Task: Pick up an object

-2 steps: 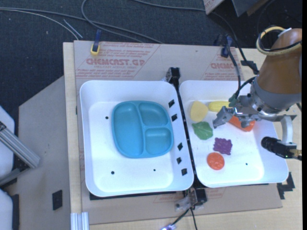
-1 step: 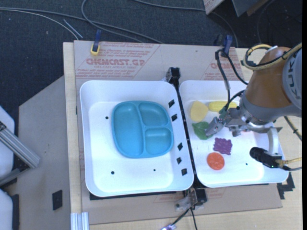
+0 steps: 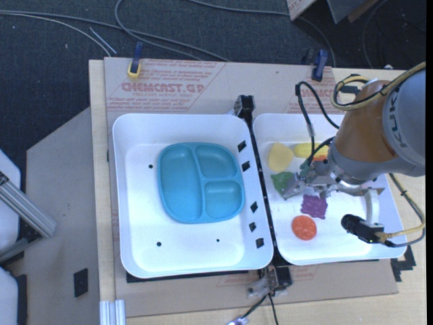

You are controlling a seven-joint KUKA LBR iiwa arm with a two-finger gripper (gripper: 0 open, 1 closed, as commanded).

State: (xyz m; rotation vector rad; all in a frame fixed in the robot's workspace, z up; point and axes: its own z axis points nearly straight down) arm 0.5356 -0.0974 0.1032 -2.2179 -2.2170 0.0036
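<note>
Nearest the camera in the right bin (image 3: 291, 249) lies an orange-red tomato-like toy (image 3: 304, 227), round and smooth, sitting alone on the white floor with bare space all around it. It looks like light moulded plastic, so weight should be no trouble, but a rounded glossy skin is likely to squirt out of a two-point pinch unless it is taken across its widest part.

Just beyond it is a purple toy (image 3: 314, 205), lumpy like a small grape cluster. Its bumpy surface should give better purchase than the tomato, and it looks the handiest target, since the gripper (image 3: 306, 183) hangs directly over its far edge. Whether the jaws are spread or closed cannot be told here; the wrist and its grey body hide the tips, and nothing can be seen held between them.

A little farther and to the left, a green toy (image 3: 282, 180) lies just beside the gripper, irregular and leafy in outline, probably stiff plastic with edges that would take a grip well. Beyond that a pale yellow piece (image 3: 280, 157) rests near the divider between the bins, and a smaller bright yellow one (image 3: 304, 150) lies next to it, partly hidden by the arm (image 3: 372, 134).

The left bin (image 3: 128, 181) holds a blue sectioned tray (image 3: 201, 181), broad and flat, a poor candidate for a narrow pinch except at its rim. Both bins sit on the counter (image 3: 169, 80)
</note>
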